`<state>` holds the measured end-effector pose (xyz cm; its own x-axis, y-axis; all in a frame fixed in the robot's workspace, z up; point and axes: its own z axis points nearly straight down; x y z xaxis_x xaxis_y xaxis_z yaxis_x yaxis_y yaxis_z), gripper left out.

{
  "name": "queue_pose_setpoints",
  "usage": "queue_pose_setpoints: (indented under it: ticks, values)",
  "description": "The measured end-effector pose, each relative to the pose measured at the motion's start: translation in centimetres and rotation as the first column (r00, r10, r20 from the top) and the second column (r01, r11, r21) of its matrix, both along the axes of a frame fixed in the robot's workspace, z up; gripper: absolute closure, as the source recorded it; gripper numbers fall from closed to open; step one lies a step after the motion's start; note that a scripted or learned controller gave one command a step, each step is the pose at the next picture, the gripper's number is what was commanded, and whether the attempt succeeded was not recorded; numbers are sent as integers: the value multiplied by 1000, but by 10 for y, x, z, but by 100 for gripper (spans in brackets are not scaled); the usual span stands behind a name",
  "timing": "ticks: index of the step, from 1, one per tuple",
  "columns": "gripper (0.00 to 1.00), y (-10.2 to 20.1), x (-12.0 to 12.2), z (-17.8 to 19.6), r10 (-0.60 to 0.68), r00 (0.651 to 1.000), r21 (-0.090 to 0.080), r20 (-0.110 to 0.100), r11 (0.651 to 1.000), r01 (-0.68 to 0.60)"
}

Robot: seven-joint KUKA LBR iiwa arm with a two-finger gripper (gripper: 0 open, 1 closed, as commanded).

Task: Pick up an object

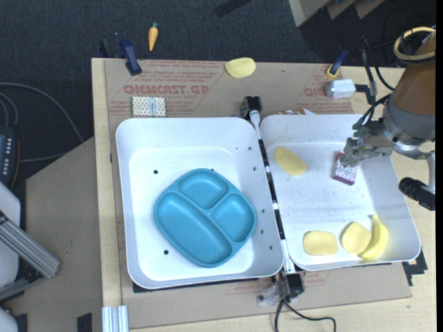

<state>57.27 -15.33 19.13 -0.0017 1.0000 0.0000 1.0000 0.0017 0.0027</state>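
dark carpet surrounds the tabletop (173, 88); in the right bin (387, 192), right of frame, the jaws (351, 156) seem to pinch a small purple packet (344, 172), so lifting cleanly appears next.

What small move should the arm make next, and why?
Probably a short lift straight up, to test the grasp. The gripper sits directly over the small purple-and-white packet in the right bin, at the packet's top edge. Whether the packet is really between the fingers cannot be told from this view, so a small rise would show it.
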Motion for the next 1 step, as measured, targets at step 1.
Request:
queue_pose_setpoints:
  ticks: [1]
  values:
    - [100, -54, 50, -15, -1, 1000, -2, -1, 1000, 1]
